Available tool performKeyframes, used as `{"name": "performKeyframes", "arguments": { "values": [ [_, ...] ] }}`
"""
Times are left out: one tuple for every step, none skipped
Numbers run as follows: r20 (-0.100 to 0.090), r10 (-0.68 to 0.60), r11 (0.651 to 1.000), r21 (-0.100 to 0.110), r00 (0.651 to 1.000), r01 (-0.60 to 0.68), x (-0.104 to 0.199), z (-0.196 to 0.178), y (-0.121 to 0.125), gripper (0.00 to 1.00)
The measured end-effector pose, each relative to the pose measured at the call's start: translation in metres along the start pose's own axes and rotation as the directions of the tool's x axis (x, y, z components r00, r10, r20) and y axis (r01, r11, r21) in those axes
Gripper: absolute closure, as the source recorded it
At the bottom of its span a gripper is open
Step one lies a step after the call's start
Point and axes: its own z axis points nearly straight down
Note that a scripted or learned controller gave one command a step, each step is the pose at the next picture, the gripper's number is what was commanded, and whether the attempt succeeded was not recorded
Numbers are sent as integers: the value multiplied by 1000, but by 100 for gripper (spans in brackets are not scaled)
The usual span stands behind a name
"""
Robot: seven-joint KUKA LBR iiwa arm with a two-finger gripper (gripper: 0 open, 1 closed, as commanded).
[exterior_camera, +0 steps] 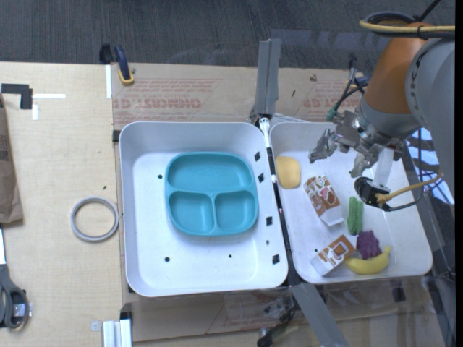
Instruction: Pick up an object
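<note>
Camera view, end effector [346, 150] over right bin [412, 262], open or closed indiscernible, arm cut off at right edge

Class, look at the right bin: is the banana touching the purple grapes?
Touching. In the camera view the purple grapes sit directly against the banana with no white floor visible between them.
</note>
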Motion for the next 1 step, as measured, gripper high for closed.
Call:
{"name": "performKeyframes", "arguments": {
  "values": [
    [0, -167, 986, 2, 986, 167, 9, 1, -58, 0]
  ]
}}
